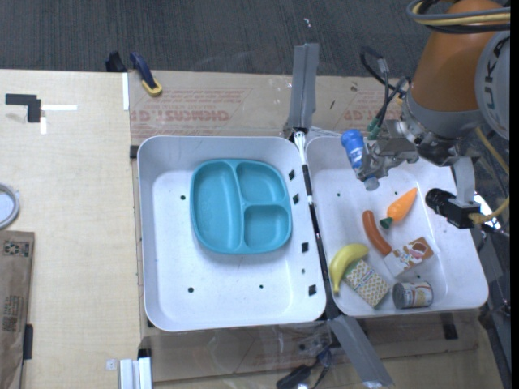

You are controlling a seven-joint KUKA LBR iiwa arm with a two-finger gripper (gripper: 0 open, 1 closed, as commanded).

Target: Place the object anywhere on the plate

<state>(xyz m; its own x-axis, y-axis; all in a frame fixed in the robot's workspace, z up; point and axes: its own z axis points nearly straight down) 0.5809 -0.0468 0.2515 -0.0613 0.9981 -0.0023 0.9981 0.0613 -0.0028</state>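
Observation:
A blue three-compartment plate lies in the left bin with nothing on it. My gripper hangs over the back left part of the right bin, below the orange band of the arm. A small blue bottle-like object sits right against the gripper's left side, near the bin's back wall. Whether the gripper grasps it or merely touches it is unclear from this angle.
The right bin also holds a carrot, a red sausage, a banana, a patterned packet, a small carton and a tin can. A divider wall separates the bins.

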